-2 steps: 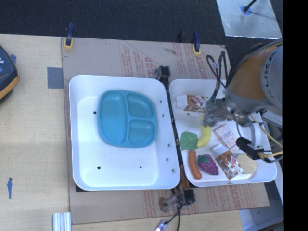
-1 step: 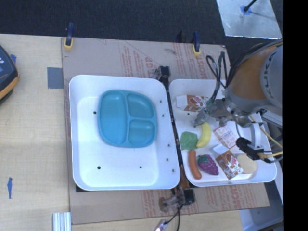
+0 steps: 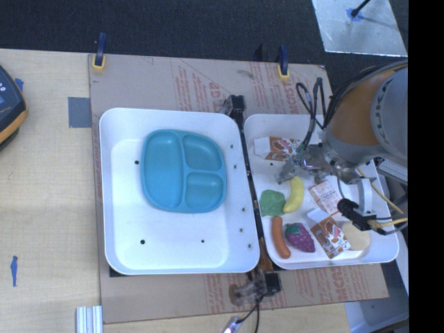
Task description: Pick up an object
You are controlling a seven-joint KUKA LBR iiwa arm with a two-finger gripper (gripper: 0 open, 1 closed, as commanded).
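Gripper [image 3: 295,166]: lowered into right bin [image 3: 388,255], above banana [image 3: 295,194]
Jaws: state cannot be told
Left bin [image 3: 118,186]: blue plate [image 3: 184,171] held

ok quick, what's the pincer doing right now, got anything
pincer: low in the right bin, just above the banana; cannot be told whether it is open, closed or holding anything.

I see the left white bin [image 3: 111,193] on brown cardboard [image 3: 173,82], which two blue clamps [image 3: 100,50] pin at the far edge of the wooden bench [image 3: 41,207]. A grey tape patch [image 3: 79,112] sits beside that bin. A dark device with an orange rim [image 3: 10,106] lies at the bench's left edge, and dark carpet [image 3: 173,12] lies beyond.
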